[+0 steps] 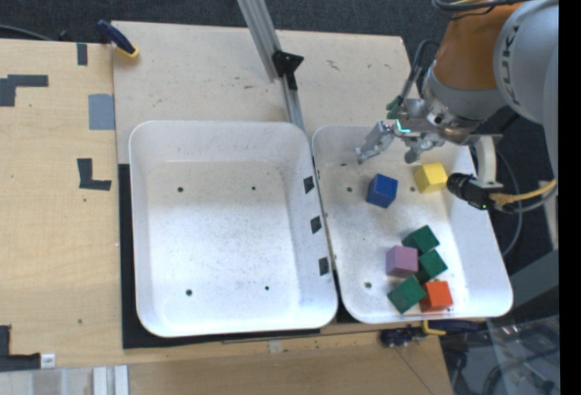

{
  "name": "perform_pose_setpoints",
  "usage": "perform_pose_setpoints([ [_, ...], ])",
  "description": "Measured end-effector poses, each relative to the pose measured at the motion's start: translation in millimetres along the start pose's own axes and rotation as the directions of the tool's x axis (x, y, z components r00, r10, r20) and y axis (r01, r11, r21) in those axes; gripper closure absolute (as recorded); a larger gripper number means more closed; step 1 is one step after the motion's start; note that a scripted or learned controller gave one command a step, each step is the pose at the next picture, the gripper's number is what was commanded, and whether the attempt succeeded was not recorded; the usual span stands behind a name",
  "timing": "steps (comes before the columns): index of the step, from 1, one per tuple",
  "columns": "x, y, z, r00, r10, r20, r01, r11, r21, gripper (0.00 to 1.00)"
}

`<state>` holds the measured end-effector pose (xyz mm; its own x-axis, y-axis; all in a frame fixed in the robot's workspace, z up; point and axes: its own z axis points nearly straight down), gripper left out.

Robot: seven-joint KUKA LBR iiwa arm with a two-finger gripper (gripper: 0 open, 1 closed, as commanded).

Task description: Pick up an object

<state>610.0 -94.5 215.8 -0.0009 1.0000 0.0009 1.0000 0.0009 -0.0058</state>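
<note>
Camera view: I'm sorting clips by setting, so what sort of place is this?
Probably a robotics lab workbench: a grey and orange arm with a gripper reaches over two white bins, the right bin holding toy blocks such as a blue block.

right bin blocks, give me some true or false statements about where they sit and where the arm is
1. All the blocks lie in the right bin. True.
2. The blue block touches the yellow block. False: they lie apart.
3. The gripper hangs over the right bin's far end. True.
4. The orange block lies alone at the far end. False: it sits in the near cluster beside a green block.
5. The purple block lies in that near cluster. True.
</note>
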Motion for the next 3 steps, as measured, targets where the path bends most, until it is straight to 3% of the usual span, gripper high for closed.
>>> perform_pose_setpoints([
  [1,0,1,-3,1.0,-0.001,0.001,0.001,1.0,-0.004,0.0],
  [2,-1,2,41,1.0,0.0,0.002,0.0,1.0,0.0,0.0],
  [3,-5,9,98,1.0,0.0,0.007,0.0,1.0,-0.01,0.0],
])
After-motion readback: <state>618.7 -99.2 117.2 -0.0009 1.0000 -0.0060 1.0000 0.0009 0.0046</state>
